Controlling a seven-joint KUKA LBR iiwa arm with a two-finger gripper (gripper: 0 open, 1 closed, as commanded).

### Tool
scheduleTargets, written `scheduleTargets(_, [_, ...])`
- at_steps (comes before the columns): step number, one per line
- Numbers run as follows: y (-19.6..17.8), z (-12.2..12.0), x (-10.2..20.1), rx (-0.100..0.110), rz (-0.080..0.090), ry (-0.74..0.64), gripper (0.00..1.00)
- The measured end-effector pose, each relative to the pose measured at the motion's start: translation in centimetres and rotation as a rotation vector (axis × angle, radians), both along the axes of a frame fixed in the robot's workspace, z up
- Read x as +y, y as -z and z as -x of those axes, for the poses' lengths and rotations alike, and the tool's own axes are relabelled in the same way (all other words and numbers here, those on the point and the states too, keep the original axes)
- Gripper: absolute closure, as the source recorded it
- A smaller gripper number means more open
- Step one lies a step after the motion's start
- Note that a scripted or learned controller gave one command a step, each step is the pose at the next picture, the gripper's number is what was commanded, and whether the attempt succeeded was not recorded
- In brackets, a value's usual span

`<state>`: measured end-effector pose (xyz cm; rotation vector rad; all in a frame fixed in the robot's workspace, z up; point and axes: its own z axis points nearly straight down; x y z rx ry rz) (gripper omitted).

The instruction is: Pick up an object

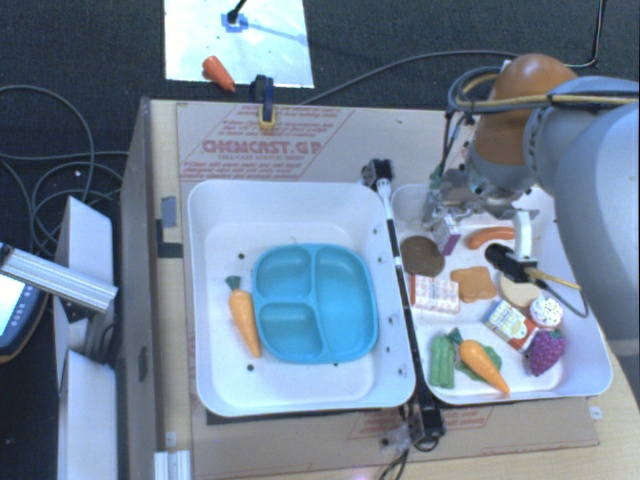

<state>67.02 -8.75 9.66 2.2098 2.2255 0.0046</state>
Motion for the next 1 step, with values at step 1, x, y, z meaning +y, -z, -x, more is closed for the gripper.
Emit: scheduleTargets(1, [-8.95, 5.76, 2.35, 0.001, -0.002, 0.004, 1.0])
